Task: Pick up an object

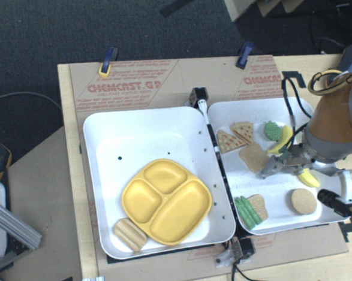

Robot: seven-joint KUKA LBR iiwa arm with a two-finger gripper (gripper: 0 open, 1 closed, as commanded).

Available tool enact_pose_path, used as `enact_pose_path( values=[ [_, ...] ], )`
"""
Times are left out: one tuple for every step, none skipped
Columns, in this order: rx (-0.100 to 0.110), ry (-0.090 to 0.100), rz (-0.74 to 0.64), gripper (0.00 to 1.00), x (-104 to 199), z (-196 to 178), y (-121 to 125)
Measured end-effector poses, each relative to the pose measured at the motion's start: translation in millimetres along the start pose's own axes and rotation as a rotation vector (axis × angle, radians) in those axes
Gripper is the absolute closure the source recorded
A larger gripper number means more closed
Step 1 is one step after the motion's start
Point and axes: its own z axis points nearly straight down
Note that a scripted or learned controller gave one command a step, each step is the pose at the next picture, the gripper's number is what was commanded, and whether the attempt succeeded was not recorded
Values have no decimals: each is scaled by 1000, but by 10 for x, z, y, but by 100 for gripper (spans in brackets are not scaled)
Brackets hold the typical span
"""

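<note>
Nearest the lens, along the bench's front edge: one small tan bread roll [129, 234] lying in the front left corner of the left bin [100, 172], touching one yellow divided plate [166, 200]; plate has three compartments, sits toward the front, leaving the back half of that bin bare white floor; open room there on all sides but the front.

Right bin [234, 112], left to right: one green bean bundle [247, 210] against one tan cracker [259, 208] at the front left corner, close to the wall; two toast triangles [236, 136] at the back left; one flat beige slice [253, 158] just in front of them; one green leafy piece [273, 129] at the back; one yellow banana [282, 140] running slantwise under the arm, its other end showing near the front; one round biscuit [303, 200] at the front right, standing clear of its neighbours.

One arm comes in from the right; gripper [273, 168] low over the middle of the right bin, just beside the beige slice; fingers look drawn together, nothing seen between them. Things crowd the tool at back and right; bare floor lies in front of it.

Two blue clamps [107, 62] on the bench's back edge.
</note>
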Motion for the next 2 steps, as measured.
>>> enact_pose_path(
  values=[
    [7,8,-9,0,799,2,-54],
    [-3,6,-8,0,1254,-1060,-492]
  ],
)
